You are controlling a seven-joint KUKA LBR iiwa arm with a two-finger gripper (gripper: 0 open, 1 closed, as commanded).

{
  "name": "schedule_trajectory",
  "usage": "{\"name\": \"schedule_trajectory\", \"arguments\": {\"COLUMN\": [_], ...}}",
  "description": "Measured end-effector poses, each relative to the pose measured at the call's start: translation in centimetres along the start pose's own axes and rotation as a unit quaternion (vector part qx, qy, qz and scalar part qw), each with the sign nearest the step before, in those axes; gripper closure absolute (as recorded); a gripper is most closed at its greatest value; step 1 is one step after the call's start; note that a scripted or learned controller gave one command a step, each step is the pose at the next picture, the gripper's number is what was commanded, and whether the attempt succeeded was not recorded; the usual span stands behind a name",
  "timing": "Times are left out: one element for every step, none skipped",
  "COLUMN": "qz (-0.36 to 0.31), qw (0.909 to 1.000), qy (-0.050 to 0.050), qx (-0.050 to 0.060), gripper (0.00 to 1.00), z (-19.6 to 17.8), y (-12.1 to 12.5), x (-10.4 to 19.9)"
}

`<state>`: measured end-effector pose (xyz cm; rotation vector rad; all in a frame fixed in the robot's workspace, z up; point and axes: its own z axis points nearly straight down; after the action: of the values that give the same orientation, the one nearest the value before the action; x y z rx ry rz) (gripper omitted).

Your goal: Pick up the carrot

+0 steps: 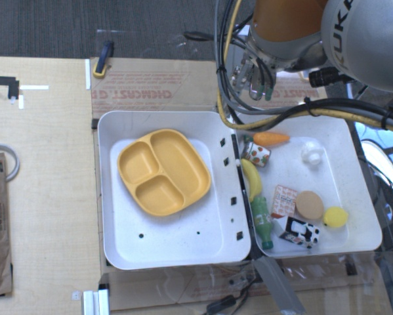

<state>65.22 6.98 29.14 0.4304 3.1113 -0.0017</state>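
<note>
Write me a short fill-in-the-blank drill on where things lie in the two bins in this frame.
1. The carrot lies in the ____ bin, near its far edge.
2. The yellow plate has ____ compartments.
3. The banana lies between the carrot and the green ____.
4. The lemon sits right beside the round brown ____.

Missing words: right; three; bottle; disc

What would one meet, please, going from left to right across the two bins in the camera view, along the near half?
Yellow divided plate → green bottle → red-and-white packet → black-and-white cow toy → lemon. The banana and the round tan disc overlap their neighbours in this order, so I leave them out.
</note>
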Motion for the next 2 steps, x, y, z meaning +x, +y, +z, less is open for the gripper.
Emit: {"name": "schedule_trajectory", "arguments": {"qz": [-0.036, -0.035], "qw": [0.9994, 0.9994], "qy": [0.001, 0.001], "qx": [0.0, 0.0], "gripper": [1.0, 1.0], "z": [1.2, 0.56], "y": [-11.43, -11.42], "x": [-1.63, -1.88]}}
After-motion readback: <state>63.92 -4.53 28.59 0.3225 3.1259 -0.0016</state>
